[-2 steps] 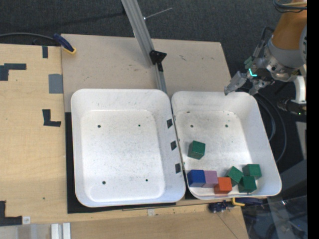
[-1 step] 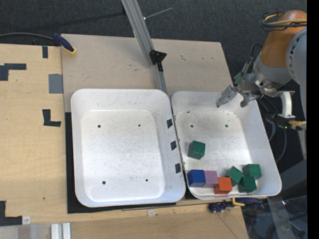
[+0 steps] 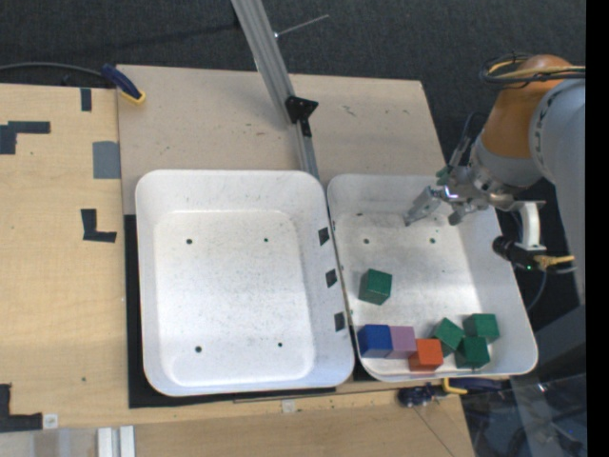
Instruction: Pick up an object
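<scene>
The right bin (image 3: 400, 198) holds several small blocks. A green cube (image 3: 376, 286) sits alone near its middle. Along its front edge lie a blue cube (image 3: 375, 340), a pale purple cube (image 3: 402, 340), an orange cube (image 3: 427, 353) and three green cubes (image 3: 470, 339) packed together. My gripper (image 3: 436, 209) hovers over the bin's far right part, well behind the blocks. Its two fingers are spread apart with nothing between them.
The left bin (image 3: 233, 279) lies beside the right one, sharing a raised middle rim. A slanted metal pole (image 3: 271, 60) rises behind the bins. A blue and yellow clamp (image 3: 125, 82) sits at the bench's far left.
</scene>
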Available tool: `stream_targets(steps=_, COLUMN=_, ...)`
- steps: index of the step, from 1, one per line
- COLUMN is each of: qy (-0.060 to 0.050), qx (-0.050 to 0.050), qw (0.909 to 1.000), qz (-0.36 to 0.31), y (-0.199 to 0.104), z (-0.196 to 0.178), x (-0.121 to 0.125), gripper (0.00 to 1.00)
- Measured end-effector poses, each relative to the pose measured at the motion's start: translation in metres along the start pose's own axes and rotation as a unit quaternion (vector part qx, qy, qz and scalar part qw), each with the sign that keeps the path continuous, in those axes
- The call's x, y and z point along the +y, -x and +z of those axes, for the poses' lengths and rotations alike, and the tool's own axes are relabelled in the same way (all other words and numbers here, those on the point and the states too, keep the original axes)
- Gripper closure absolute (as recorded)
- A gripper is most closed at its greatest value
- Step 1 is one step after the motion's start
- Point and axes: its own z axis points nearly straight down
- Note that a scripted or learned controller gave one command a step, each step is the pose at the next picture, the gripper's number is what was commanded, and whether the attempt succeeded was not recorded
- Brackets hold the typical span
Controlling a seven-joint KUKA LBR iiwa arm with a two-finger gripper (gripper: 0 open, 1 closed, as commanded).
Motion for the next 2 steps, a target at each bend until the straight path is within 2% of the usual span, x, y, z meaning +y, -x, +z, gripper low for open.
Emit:
stream_targets(steps=1, qy=0.002, qx=-0.001, qw=1.0000, qz=-0.001, y=-0.001, z=0.028, x=-0.001, gripper=0.00)
stream_targets(steps=2, qy=0.003, qx=-0.001, qw=1.0000, qz=-0.002, y=-0.002, z=0.016, x=0.001, gripper=1.00)
